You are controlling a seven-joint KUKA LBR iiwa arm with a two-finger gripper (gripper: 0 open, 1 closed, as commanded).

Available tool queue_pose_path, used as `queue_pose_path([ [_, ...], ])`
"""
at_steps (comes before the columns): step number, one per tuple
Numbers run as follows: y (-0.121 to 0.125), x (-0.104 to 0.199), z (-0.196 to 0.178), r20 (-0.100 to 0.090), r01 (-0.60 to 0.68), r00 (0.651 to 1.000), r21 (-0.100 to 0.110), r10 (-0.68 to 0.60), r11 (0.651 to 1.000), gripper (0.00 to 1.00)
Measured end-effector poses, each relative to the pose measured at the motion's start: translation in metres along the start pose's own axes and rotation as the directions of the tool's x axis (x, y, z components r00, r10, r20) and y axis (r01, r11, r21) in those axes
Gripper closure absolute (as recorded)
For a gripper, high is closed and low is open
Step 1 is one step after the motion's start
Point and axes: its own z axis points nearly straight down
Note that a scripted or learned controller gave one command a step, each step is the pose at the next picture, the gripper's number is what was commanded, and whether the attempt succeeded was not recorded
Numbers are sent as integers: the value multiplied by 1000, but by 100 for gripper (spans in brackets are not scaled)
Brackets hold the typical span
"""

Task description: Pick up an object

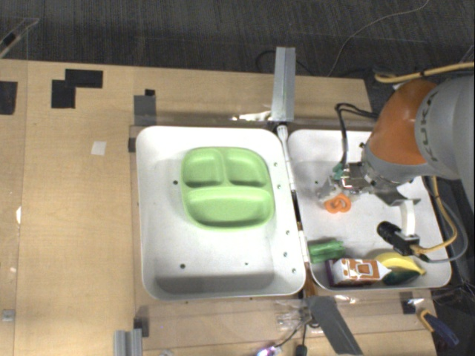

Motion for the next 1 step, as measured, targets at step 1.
queue_pose_path([
  [1,-31,51,-135,-4,287,958,13,-287,958,100],
])
